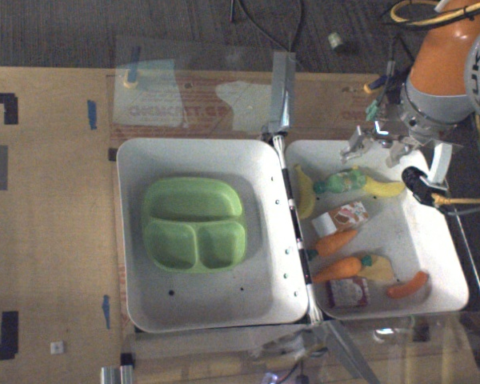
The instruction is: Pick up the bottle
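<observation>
The left bin [136, 294] holds a green tray [194, 223]; the right bin [444, 270] holds toy food; the gripper [382, 144], fingers spread apart, hovers over its far edge; the bottle [342, 217] lies mid-bin beside a carrot [334, 242].

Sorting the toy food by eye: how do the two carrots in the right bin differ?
The upper carrot is shorter and lies mid-bin beside a small white bottle; the lower carrot is longer and fatter, just above a red packet. The lower one shows a green top; the upper one's end is unclear. Both are orange and tilt the same way.
</observation>
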### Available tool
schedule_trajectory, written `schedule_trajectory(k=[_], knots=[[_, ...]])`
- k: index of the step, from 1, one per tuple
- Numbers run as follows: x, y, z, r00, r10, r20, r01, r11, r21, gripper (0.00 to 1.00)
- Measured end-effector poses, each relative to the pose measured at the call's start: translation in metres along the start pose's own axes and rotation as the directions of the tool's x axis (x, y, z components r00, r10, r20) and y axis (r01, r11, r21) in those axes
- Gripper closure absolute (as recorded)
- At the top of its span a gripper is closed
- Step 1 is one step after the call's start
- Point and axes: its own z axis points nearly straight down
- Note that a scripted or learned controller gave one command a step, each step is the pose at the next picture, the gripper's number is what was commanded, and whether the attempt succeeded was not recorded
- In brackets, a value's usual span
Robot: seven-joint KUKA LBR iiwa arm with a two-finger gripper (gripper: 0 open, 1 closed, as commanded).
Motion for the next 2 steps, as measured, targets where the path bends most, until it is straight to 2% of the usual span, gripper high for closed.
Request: schedule_trajectory(k=[1, 2], knots=[[0.0196, -0.0268, 0.1167, 0.992, -0.124, 0.001, 0.124, 0.992, -0.002, 0.00], [0.0162, -0.0264, 0.1067, 0.993, -0.116, 0.000, 0.116, 0.993, -0.006, 1.00]])
